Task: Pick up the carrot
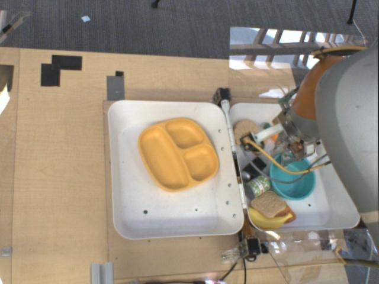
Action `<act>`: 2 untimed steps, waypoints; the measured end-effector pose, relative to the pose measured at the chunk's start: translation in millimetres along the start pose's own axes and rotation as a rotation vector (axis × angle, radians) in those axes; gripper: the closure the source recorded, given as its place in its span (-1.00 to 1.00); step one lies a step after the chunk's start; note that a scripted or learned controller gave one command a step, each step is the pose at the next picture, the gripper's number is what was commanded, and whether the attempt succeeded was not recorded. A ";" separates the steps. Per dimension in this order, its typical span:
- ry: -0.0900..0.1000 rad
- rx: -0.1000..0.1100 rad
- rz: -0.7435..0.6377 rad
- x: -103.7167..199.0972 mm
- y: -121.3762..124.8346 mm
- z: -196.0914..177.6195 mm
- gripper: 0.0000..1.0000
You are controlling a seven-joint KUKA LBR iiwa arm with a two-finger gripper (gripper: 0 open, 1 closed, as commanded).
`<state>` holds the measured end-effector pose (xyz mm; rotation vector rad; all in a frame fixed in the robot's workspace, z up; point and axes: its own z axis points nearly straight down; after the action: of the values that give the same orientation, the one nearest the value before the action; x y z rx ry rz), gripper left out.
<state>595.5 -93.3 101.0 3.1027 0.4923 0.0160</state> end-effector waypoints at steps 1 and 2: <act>-0.001 0.001 0.001 -0.4 -0.5 1.3 -1.00; 0.001 0.003 -0.005 1.8 -1.3 -9.5 1.00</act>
<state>596.8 -91.5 110.6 3.1049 0.5001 0.0169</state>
